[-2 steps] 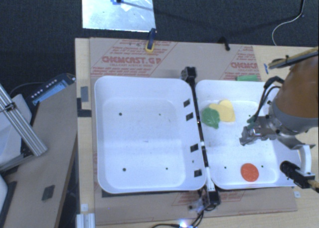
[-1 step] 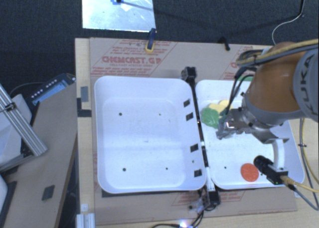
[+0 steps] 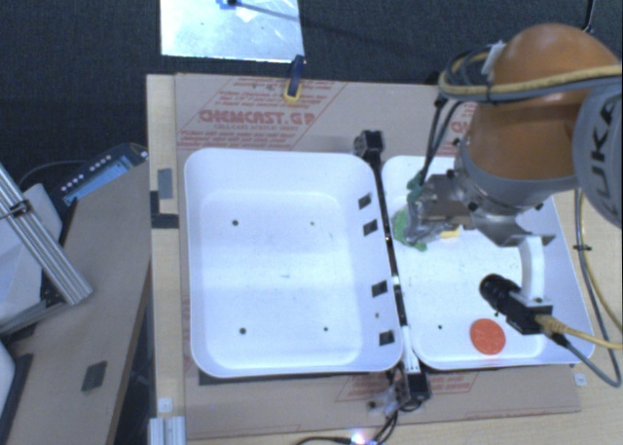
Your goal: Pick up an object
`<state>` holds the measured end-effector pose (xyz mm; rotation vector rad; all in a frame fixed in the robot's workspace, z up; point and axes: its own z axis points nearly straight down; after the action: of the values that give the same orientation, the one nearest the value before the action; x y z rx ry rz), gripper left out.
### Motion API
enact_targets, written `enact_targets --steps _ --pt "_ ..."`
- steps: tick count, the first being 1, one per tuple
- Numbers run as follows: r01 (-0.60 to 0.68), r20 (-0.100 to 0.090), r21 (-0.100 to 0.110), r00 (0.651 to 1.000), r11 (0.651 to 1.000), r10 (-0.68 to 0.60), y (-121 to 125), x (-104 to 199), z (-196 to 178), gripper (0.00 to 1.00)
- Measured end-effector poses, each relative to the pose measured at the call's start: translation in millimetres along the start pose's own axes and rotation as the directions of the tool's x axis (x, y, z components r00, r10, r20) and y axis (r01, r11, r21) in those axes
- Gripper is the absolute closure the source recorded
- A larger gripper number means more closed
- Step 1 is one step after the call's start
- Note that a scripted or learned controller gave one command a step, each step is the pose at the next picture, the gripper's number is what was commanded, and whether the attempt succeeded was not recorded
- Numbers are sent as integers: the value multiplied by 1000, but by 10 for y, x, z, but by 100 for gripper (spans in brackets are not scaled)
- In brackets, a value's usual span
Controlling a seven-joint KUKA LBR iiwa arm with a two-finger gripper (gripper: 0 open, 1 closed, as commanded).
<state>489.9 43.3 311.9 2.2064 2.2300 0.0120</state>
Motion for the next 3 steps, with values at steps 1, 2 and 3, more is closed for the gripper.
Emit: enact_targets --steps 1,2,3 --pt "-12 3 -1 1000 1000 12 160 -479 -638 100" --pt "-16 7 -11 1000 1000 17 98 -1253 -1922 100" --pt "-7 0 22 1000 1000 7 -49 -885 -363 100"
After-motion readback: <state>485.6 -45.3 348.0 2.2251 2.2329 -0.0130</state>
